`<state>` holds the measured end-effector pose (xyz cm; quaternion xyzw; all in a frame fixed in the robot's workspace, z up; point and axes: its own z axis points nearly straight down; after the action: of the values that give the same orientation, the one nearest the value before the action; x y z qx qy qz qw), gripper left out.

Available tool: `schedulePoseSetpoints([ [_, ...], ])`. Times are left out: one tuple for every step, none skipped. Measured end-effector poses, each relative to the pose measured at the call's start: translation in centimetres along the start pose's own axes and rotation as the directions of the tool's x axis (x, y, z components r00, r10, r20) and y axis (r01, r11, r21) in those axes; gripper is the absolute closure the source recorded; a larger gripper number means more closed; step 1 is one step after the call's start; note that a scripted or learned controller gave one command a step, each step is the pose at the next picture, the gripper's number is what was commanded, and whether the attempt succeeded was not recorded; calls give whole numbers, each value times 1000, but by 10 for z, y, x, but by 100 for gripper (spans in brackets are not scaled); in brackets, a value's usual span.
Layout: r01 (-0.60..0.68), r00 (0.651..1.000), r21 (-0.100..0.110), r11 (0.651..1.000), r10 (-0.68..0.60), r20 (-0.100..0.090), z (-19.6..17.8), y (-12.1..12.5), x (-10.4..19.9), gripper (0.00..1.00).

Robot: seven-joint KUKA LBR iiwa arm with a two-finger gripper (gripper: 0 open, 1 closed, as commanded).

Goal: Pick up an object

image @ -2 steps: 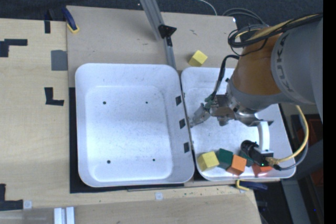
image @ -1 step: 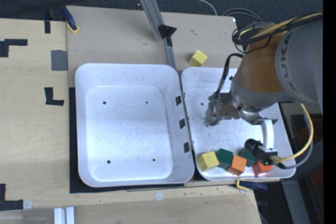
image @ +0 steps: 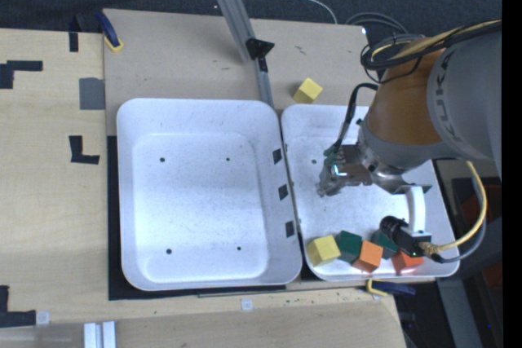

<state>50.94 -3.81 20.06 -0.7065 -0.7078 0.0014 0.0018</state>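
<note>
Hovering over the bare middle of the right bin (image: 303, 134), near its left wall: the gripper (image: 329, 179), hanging from the grey arm with its orange band (image: 405, 106). Impossible to tell from this slant how the gripper is set; nothing seen in it.

Clustered along the near rim of that bin, well short of the gripper: a yellow block (image: 323, 248), then a dark green block (image: 350, 243) touching or nearly touching it, an orange block (image: 369, 255) just beside, and a red-orange block (image: 405, 261) partly hidden behind the black cable fitting (image: 397, 229). Lying outside on the bench, beyond the far rim: a second yellow cube (image: 308, 90). Left bin (image: 130, 175) alongside, separated by the shared rim.

Judged by look: small, rigid, light blocks, probably foam or wood, unlikely to crush or slip much. Best candidate probably the yellow block at the cluster's left end, with free space on its left side; to be taken across two opposite flat faces, avoiding the face crowded by the green neighbour. Tight packing and the nearby bin wall likely to foul a careless descent.
</note>
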Motion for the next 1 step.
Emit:
schedulePoseSetpoints([
  [2, 1000, -7, 1000, -2, 2, 9, 80, -1, 0],
])
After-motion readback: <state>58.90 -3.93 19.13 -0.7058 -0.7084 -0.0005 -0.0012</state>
